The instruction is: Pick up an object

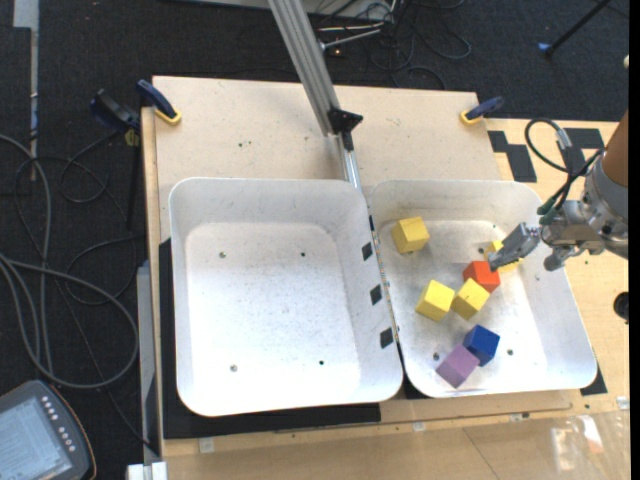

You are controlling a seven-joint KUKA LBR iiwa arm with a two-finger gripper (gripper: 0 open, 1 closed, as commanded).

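Observation:
The right bin [560, 313] holds several small blocks. A yellow cube [410, 235] sits near its upper left. An orange block [481, 273] lies mid-bin, with two yellow cubes [436, 299] [472, 298] just below it. Lower down, a blue cube [482, 342] rests against a purple cube [459, 365]. My gripper [534, 252] hangs over the right side of this bin, open, one finger [515, 243] reaching toward the orange block. A small yellow piece [503, 259] peeks out under that finger. Nothing sits between the fingers.
The left bin [200, 268] stands beside the right one. A slanted metal pole [305, 53] ends at the bins' shared top edge. Blue-and-yellow clamps [158, 103] [482, 110] grip the board's back corners. Cables [545, 148] trail by the arm at right.

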